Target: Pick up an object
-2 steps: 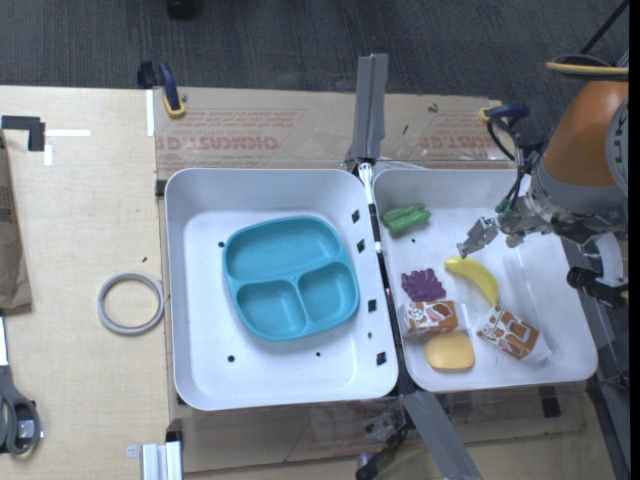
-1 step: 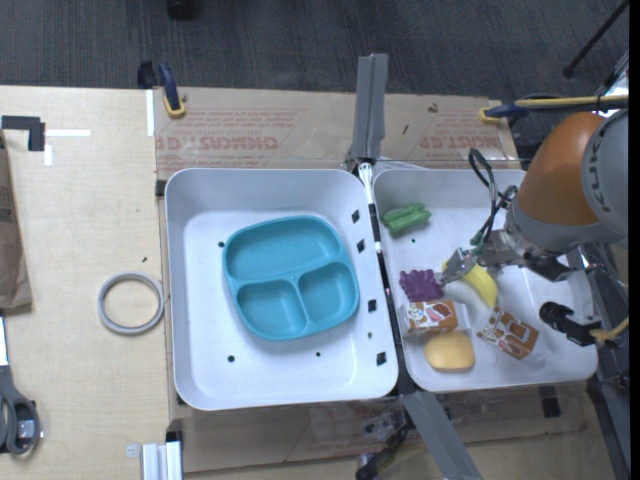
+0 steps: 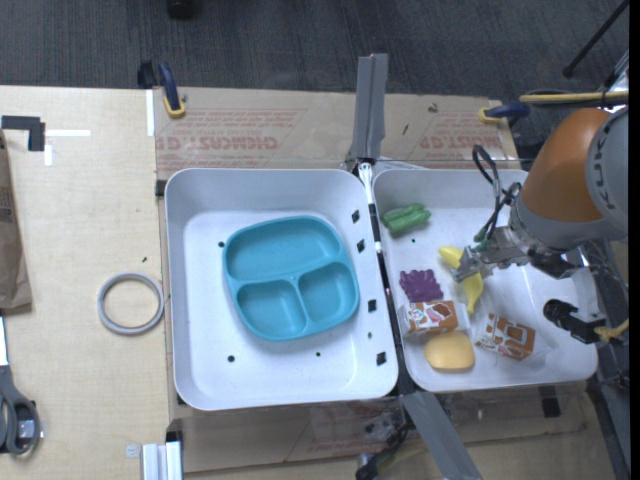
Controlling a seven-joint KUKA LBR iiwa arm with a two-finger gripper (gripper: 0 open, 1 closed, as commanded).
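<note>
The right bin (image 3: pixel 560 368) holds several small items. Among them are a green piece (image 3: pixel 408 218), a purple bunch of grapes (image 3: pixel 421 286), a yellow banana-like piece (image 3: pixel 470 290), two brown-and-white cartons (image 3: pixel 432 317) (image 3: pixel 505 337) and a round yellow piece (image 3: pixel 449 352). My gripper (image 3: pixel 477 263) hangs low in this bin, right over the upper part of the yellow banana-like piece, which shows on both sides of it. Whether it touches that piece is hidden by the gripper body.
The left bin (image 3: pixel 190 348) holds a blue three-compartment plate (image 3: pixel 290 278). On the bench to the left lie a grey ring (image 3: pixel 130 302) and scissors (image 3: pixel 15 418). The arm's orange band (image 3: pixel 570 173) looms over the right bin's far right side.
</note>
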